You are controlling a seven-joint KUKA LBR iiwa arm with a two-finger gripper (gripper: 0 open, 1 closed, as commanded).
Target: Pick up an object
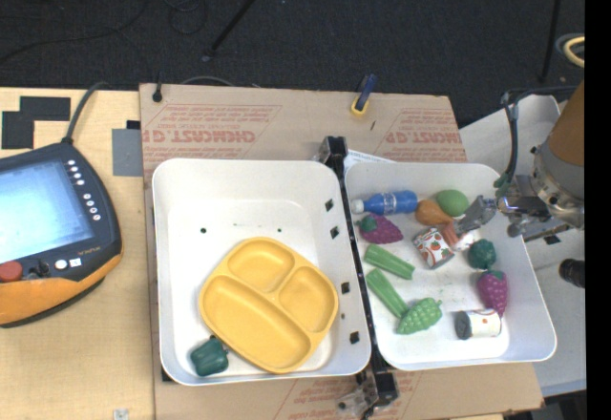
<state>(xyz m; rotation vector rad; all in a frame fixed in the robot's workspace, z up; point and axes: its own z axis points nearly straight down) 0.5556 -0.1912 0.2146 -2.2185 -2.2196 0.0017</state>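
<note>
Gripper (pixel 485 215) at 3 o'clock edge of right bin (pixel 535 337), low over the toys; whether clenched or released cannot be told. Nothing seen between fingers. Right bin toys: blue bottle (pixel 389 202) at 11 o'clock, green ball (pixel 452 202) and orange piece (pixel 431 212) beside it, can (pixel 434 247) at centre, purple grapes (pixel 493 289) at 4 o'clock, two green pods (pixel 387 277) at 8 o'clock. Left bin (pixel 181 208): yellow plate (pixel 268 303), dark green toy (pixel 208 357) touching its 7 o'clock rim.

Cardboard-covered bench (pixel 239 127) bears two white bins (pixel 181 189) and a pendant (pixel 52 227).
</note>
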